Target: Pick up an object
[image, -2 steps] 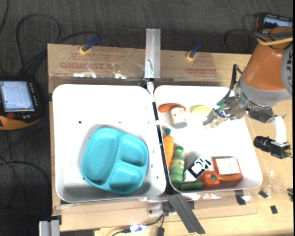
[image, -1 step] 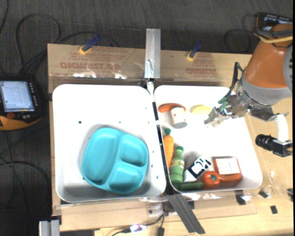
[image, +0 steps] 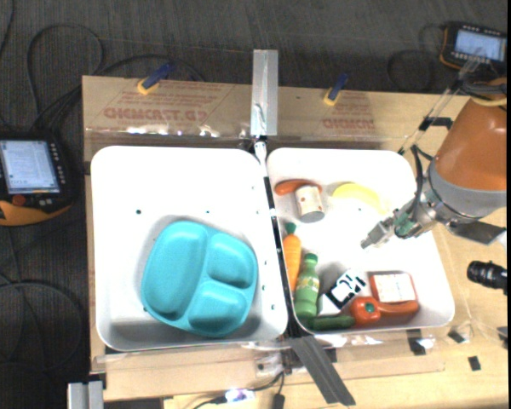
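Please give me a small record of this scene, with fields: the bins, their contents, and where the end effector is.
left bin: holds a turquoise divided plate
right bin: toy carrot, green bottle, yellow banana-like piece, beige cylinder, red box, black-and-white block
end effector: over the right bin, right of centre, above bare floor
held object: none visible
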You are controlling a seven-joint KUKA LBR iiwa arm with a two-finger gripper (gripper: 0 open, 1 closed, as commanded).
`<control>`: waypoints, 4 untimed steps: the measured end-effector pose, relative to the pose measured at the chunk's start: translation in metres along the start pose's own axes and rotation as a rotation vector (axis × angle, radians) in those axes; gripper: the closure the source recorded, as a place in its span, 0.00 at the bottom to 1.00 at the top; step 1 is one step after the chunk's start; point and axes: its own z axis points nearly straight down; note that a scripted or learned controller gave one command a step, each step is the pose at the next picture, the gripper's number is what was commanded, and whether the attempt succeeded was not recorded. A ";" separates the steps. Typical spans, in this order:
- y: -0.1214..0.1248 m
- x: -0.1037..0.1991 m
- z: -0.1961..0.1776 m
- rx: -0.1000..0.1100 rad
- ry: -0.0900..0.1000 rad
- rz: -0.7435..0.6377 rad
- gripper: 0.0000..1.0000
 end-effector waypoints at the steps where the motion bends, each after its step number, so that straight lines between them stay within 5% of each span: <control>1: 0.038 -0.031 0.026 -0.002 0.001 0.116 1.00; 2: 0.079 0.029 -0.023 0.000 0.000 0.245 1.00; 3: 0.011 0.024 0.006 0.000 0.001 0.032 1.00; 4: 0.040 -0.042 0.044 -0.001 -0.001 -0.009 1.00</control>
